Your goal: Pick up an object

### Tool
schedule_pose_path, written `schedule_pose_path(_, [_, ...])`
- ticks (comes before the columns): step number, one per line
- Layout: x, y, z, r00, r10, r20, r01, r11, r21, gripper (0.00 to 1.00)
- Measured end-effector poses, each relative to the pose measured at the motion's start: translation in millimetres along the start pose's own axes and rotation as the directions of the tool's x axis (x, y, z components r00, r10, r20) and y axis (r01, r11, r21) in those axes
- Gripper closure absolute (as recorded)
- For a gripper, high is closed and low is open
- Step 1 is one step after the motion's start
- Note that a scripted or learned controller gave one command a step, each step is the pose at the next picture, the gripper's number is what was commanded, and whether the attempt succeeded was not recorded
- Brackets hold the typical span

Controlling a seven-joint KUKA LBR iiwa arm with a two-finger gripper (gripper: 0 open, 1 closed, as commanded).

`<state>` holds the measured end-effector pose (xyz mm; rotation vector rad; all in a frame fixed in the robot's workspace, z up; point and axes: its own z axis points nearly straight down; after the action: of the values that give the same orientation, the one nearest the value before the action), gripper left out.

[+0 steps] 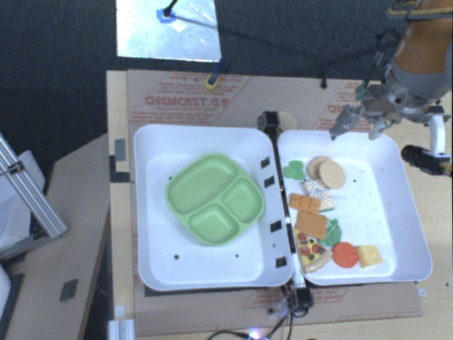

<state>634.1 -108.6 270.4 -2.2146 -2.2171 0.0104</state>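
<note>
Toy food lies in the right bin: a round tan cookie, a green leafy piece, an orange cracker, a pizza slice, a red tomato slice and a yellow cheese cube. My gripper hangs above the far edge of the right bin, up and right of the cookie. Its two fingers stand spread apart with nothing between them.
A green divided plate sits in the left bin. Black clips run along the ridge between the bins. A shiny metal sheet lies beyond the bench. A metal frame stands at the left.
</note>
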Motion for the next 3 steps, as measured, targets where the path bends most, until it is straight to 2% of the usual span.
schedule_pose_path(1, [0.1, 1.6, -7.4, 1.0, -0.002, 0.001, 0.002, 1.0, -0.012, 0.0])
schedule_pose_path(2, [-5.2, -4.5, 49.0, 1.0, 0.0, 0.001, 0.0, 1.0, -0.01, 0.0])
schedule_pose_path(3, [-4.7, 6.6, 101.8, 1.0, -0.001, 0.001, 0.001, 1.0, -0.01, 0.0])
